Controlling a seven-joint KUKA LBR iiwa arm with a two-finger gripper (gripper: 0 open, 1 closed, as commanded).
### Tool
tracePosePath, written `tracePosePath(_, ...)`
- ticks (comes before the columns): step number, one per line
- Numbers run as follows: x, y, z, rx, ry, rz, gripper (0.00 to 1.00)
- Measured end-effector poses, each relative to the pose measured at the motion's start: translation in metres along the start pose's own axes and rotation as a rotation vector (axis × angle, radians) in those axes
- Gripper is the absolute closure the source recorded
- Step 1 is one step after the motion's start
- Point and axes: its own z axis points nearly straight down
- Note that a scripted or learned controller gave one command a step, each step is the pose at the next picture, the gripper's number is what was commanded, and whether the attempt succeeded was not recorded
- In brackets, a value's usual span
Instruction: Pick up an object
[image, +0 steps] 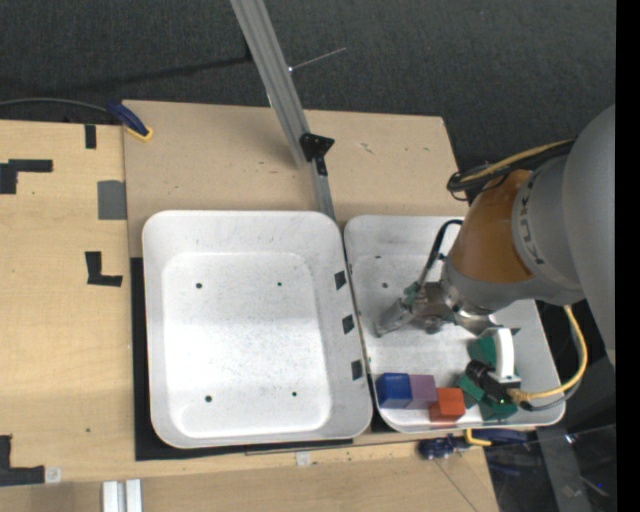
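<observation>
Fingers of the two-finger gripper (400, 312) look spread with nothing between them, low over the right shallow white bin (400, 240). I see the small blue cube (394, 389), purple block (423, 389) and orange block (449, 403) packed along its near wall, so closing here risks grabbing air.

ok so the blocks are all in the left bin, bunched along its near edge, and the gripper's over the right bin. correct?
Not quite: the blue block, purple block and orange block lie in the right bin, not the left bin. The camera view shows them bunched along its near edge, and the gripper is over the right bin.
</observation>
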Motion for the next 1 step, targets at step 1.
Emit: tracePosePath(1, 0.0011, 0.0003, -0.0111, -0.001, 0.002, -0.002, 1.00)
